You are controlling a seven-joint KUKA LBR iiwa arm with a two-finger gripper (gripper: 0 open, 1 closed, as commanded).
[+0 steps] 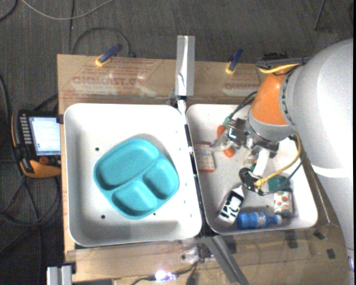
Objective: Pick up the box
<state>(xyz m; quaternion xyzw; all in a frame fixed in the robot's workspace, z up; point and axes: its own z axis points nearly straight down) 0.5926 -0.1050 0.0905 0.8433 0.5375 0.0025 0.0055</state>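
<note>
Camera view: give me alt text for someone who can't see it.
The grey arm's gripper hangs over the right bin, which holds a small black-and-white box and a blue bottle. The left bin holds a teal divided plate.

Bright, even light on white bins [83, 218]; floor [24, 40] dim, slightly soft

Box [204, 157] at right bin's [216, 198] left wall, gripper [232, 134] near

bins [77, 177] 2 | tray [136, 177] 1 | box [204, 157] 1 | bottle [256, 220] 1 | can [283, 202] 1, perhaps
</note>
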